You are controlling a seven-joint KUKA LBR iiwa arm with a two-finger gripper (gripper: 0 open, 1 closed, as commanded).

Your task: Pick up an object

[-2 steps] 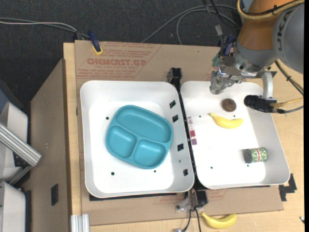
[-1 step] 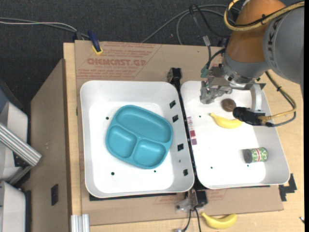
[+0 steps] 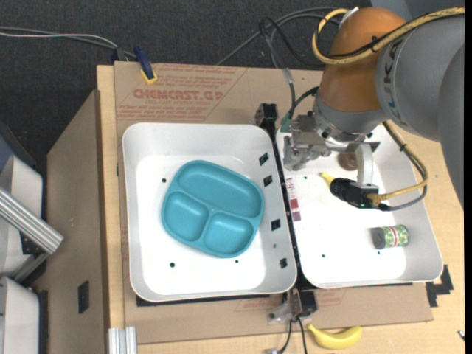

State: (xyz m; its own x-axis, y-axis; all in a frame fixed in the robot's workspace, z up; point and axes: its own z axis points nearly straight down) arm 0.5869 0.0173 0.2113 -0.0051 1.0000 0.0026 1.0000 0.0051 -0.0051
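Teal divided plate (image 3: 212, 209) flat in the middle of the left bin (image 3: 140, 220), across the divider from the gripper (image 3: 301, 152) and well apart from it. Grey-and-green small can (image 3: 389, 236) on its side in the right bin (image 3: 354, 275), near that bin's right wall, long axis roughly left to right in the view.

Gripper low over the upper-left corner of the right bin, close beside the divider. Small can down and to the right of it, toward the near-right corner, with bare white floor between. Judged the likelier target, being in the same bin as the gripper with no divider to cross. Probably best taken across its short width, so with a closing line running from the far side to the near side.

Open or closed: impossible to tell, with the wrist and orange band (image 3: 358, 54) looming over most of the tool. Thin pinkish strip (image 3: 295, 203) along the divider just below the gripper, too small to call a loose object or a label. Yellow banana (image 3: 335, 336) outside both bins at the bench's near edge, partly tangled in cabling
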